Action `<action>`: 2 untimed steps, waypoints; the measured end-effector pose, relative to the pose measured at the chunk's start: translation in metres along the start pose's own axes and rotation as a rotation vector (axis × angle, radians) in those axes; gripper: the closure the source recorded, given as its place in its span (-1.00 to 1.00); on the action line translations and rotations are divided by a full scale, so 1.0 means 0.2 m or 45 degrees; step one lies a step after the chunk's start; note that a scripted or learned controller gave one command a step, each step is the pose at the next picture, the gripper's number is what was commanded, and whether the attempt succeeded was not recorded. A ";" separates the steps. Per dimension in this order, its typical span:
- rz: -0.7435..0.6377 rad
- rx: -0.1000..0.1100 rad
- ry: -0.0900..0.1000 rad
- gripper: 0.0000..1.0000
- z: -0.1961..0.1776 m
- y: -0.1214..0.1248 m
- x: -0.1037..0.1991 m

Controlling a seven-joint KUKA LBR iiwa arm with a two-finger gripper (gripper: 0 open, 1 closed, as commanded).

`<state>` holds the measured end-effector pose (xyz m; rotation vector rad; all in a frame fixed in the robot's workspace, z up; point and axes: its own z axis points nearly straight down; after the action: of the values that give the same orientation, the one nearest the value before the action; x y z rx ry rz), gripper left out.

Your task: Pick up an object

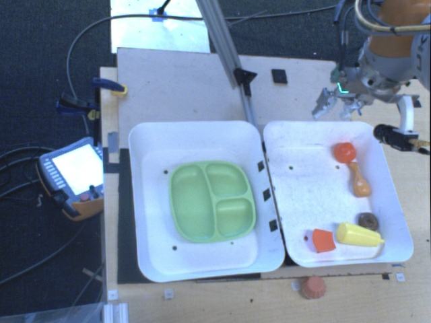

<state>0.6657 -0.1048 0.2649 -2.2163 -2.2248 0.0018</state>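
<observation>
Single fixed overhead camera, slanted, both bins (202, 130)

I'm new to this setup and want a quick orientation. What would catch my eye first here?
The pale green divided plate lying alone in the left bin stands out most. Next come the bright small things in the right bin: an orange-red ball near the far side, a yellow piece and an orange block near the front. The gripper hangs above that bin's far edge.
</observation>
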 end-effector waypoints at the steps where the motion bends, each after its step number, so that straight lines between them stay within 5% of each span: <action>1: -0.001 -0.005 0.000 -1.00 -0.01 0.00 0.00; 2: 0.002 0.001 -0.001 -1.00 0.30 0.01 0.00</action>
<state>0.6668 -0.1047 0.2044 -2.2176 -2.2228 0.0036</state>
